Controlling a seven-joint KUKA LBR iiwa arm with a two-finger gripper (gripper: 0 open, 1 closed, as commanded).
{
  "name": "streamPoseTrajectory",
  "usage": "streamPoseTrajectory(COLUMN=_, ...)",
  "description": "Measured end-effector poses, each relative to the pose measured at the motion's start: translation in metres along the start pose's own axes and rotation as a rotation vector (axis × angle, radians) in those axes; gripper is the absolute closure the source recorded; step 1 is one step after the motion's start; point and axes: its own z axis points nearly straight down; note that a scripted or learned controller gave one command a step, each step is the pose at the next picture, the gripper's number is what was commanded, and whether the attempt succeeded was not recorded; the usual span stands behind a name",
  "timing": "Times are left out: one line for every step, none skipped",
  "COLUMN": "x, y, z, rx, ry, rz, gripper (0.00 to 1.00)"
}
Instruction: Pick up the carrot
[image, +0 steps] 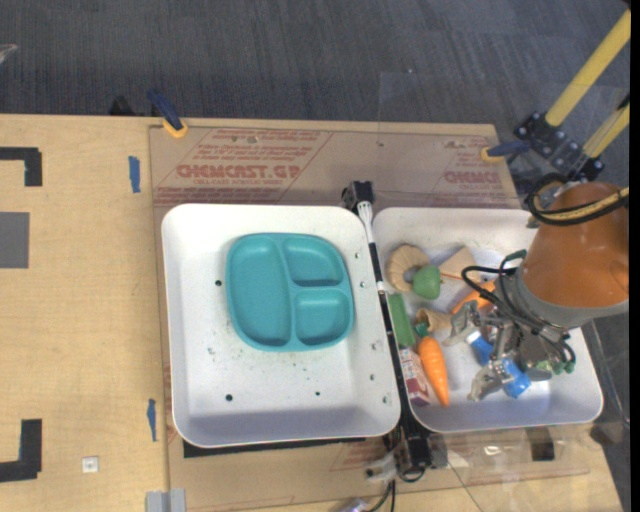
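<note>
End effector (497, 372) is seen low in the right bin (570, 412), below the orange band (580, 255) of the arm, among the clutter near the bin's right half. Finger opening cannot be told; the metal parts are tangled with cables and small items. Nothing can be confirmed as held.

The carrot (433, 368) is found lying on the floor of the right bin, near its left wall, pointed end toward the bin's near edge. It is located just left of the end effector, apart from it. A green stick-shaped item (400, 318) is seen just left of the carrot, along the divider. A green ball (427, 281) and a tan round object (404, 262) are placed farther back in the same bin. A blue item (516, 383) is seen beside the end effector.

A teal divided plate (290, 290) is set in the left bin (200, 400). Both bins are carried on the table (70, 330).
</note>
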Motion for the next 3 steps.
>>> streamPoseTrajectory(x=-0.022, y=0.006, z=0.028, rx=0.005, ry=-0.016, rz=0.301, gripper=0.0)
streamPoseTrajectory(x=-0.004, y=0.019, z=0.028, rx=0.009, ry=-0.027, rz=0.321, gripper=0.0)
streamPoseTrajectory(x=-0.009, y=0.018, z=0.028, rx=0.003, ry=-0.018, rz=0.442, gripper=0.0)
